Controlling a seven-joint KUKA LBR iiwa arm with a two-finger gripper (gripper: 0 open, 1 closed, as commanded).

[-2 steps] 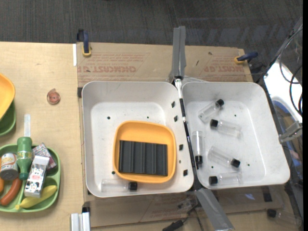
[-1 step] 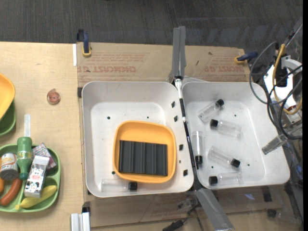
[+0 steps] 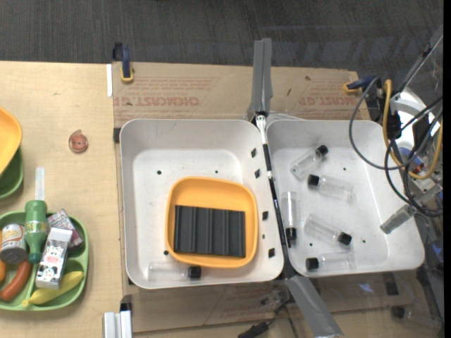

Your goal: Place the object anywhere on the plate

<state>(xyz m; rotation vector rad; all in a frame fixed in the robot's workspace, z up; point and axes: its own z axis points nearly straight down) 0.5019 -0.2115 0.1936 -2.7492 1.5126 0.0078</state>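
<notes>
Vials (image 3: 328, 229) lie loose in the bin (image 3: 366, 136) nearest the gripper (image 3: 397, 220), none held; I cannot tell if it is open or closed; it hangs at the rim, probably parked clear; the plate (image 3: 211, 186) waits beyond them in the far bin, so picking comes first.

Counting what is sitting on the desk (image 3: 56, 90)

Two white bins are sitting side by side: the left bin (image 3: 141, 189) is holding one orange plate (image 3: 211, 189) and one clear vial (image 3: 173, 272); the right bin (image 3: 366, 146) is holding five clear vials (image 3: 310, 159). One green tray (image 3: 74, 284) is sitting at the left.
</notes>
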